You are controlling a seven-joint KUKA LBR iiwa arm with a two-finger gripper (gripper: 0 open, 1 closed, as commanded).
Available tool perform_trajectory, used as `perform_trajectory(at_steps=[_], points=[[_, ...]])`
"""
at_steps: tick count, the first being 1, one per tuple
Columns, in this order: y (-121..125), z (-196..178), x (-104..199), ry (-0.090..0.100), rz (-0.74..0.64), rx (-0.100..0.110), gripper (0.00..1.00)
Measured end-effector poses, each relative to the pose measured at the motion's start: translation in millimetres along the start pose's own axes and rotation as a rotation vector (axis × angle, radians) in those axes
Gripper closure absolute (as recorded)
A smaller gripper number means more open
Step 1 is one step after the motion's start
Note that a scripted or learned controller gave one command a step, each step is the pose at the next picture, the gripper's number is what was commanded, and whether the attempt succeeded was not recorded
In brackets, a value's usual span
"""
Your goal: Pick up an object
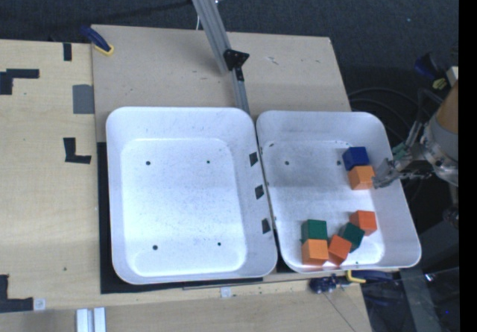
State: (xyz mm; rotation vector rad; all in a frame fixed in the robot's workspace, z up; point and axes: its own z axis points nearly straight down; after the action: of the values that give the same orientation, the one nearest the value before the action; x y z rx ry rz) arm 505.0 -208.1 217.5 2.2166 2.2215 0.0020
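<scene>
Nothing lifted yet: every block lies in the right bin. Gripper sits at its right rim, just beside an orange block; whether its fingers are open I cannot tell.

Nothing readable is showing anywhere: no words, numbers, labels or brand marks are standing out on the table, on either white bin, or on the coloured blocks. The black tape pieces on the wood are appearing as plain shapes, not letters or signs.
</scene>
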Motion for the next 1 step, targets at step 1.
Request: perform_trajectory(at_steps=[1], points=[[1.6,-53.0,0.0,-0.001,0.000,-0.002,1.00]])
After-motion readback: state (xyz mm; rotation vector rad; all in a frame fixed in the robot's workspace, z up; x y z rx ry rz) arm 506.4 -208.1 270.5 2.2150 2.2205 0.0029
